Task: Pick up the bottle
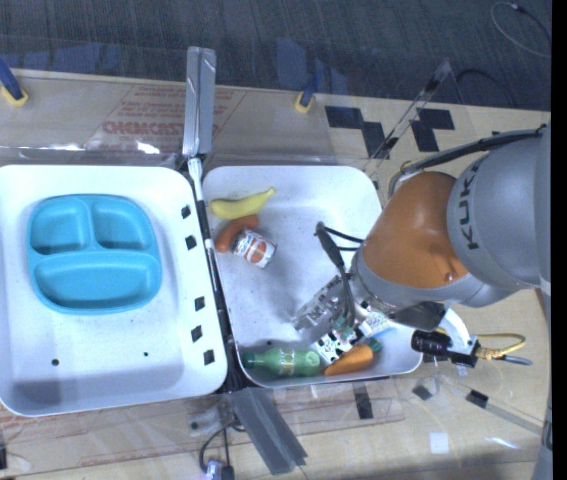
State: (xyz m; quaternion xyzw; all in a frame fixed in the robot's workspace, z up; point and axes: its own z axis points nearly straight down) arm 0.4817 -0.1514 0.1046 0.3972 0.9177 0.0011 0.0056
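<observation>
A green bottle lies on its side along the near wall of the right bin. My gripper hangs low in the bin just above and to the right of the bottle's cap end, under the orange wrist band. An orange carrot lies right of the bottle, below the gripper. Nothing shows as held.
A yellow banana, a small orange carrot and a small can sit at the right bin's far left. The left bin holds a blue divided plate. The arm's bulk covers the right bin's right side.
</observation>
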